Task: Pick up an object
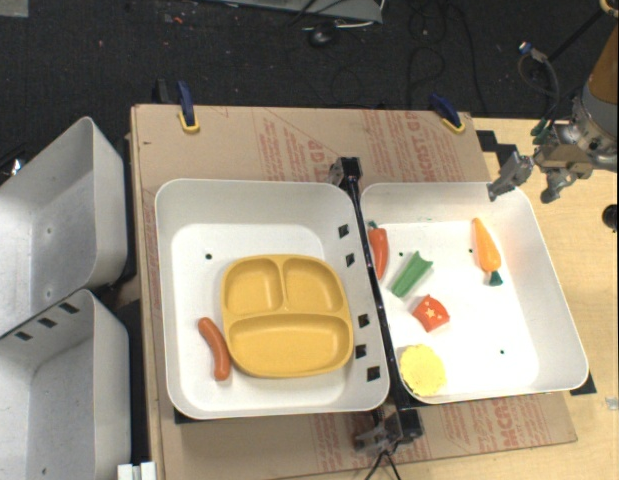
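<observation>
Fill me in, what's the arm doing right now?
The grey KUKA arm's two-finger gripper hovers at the upper right corner of the right white bin, holding nothing. That bin holds an orange toy carrot, a green plastic piece, a red block, a yellow round piece and a red pepper. The left white bin holds a yellow divided plate and an orange sausage.

Bare floor mid right bin (549, 298), carrot (485, 247) beside, strawberry (431, 313) beside
</observation>
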